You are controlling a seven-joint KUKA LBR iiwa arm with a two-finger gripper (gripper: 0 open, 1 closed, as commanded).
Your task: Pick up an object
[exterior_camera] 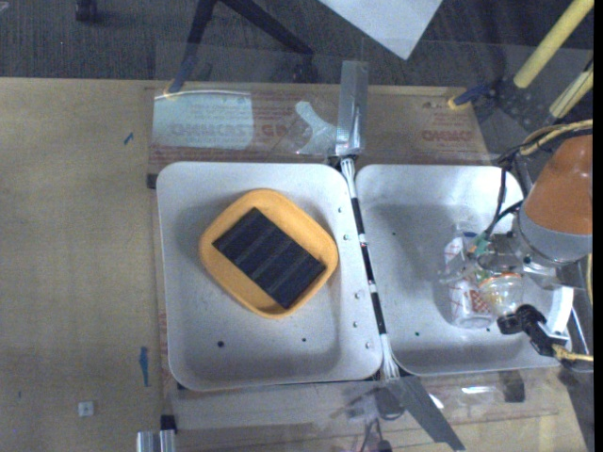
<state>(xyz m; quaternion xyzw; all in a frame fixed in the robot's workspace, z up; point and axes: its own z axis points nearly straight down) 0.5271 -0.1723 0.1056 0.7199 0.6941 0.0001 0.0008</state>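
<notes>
Across the desk (75,252), two white bins: in the left bin (188,337) an orange pad (268,252) lying diagonally, in the right bin (405,252) a clear crinkled packet (476,295) directly beneath the gripper (490,257), grip state impossible to tell.

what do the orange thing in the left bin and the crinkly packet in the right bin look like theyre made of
The orange thing looks like smooth moulded plastic with a matte sheen; its dark ribbed panel may be a solar cell or rubber. The crinkly packet looks like clear, glossy plastic film: it glints and its printed contents show through. The white bins seem to be matte plastic or painted metal.
</notes>
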